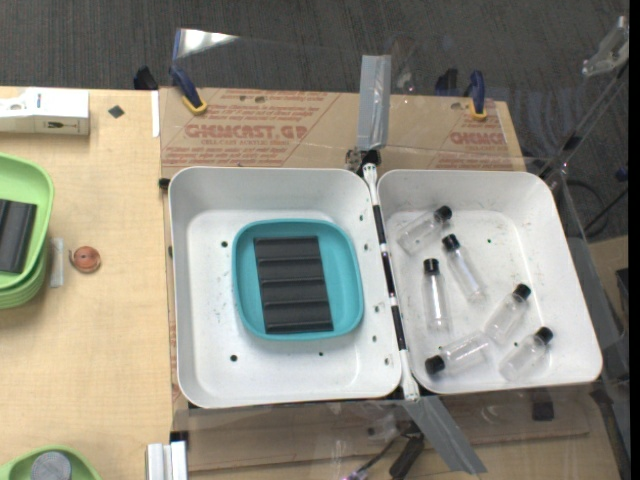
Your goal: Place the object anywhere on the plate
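Note:
A teal plate (245,268) sits in the middle of the left white bin (200,358), with a black ribbed insert (292,284) lying on it. In the right white bin (560,228) lie several clear vials with black caps, scattered flat: one near the top (425,226), one in the middle (462,266), one upright-looking along the left (435,293), one at the lower left (455,353) and two at the lower right (525,351).
Brown cardboard (300,128) lies behind the bins, held by clamps. Left of the bins the wooden bench (100,348) bears a green tray (25,233), a small orange disc (86,259) and a white box (45,113).

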`<state>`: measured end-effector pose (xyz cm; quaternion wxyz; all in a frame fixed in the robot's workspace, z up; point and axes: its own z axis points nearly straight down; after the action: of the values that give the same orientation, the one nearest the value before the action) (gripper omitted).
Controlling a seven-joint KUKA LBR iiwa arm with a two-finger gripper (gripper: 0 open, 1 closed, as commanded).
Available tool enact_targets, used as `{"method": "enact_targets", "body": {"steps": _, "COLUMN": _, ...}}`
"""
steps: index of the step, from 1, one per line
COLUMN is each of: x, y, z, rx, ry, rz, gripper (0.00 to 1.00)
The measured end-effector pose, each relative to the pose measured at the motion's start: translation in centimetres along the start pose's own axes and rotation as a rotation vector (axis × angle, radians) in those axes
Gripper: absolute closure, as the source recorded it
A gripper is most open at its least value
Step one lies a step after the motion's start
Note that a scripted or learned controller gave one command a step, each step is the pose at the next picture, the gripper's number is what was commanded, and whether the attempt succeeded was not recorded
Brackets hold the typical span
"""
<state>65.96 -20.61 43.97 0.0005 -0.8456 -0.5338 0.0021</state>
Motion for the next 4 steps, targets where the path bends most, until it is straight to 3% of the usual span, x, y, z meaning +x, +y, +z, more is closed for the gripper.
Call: {"method": "enact_targets", "body": {"steps": 4, "x": 0.00, "y": 0.00, "z": 0.00, "rx": 0.000, "ry": 0.000, "rz": 0.000, "gripper": 0.00}}
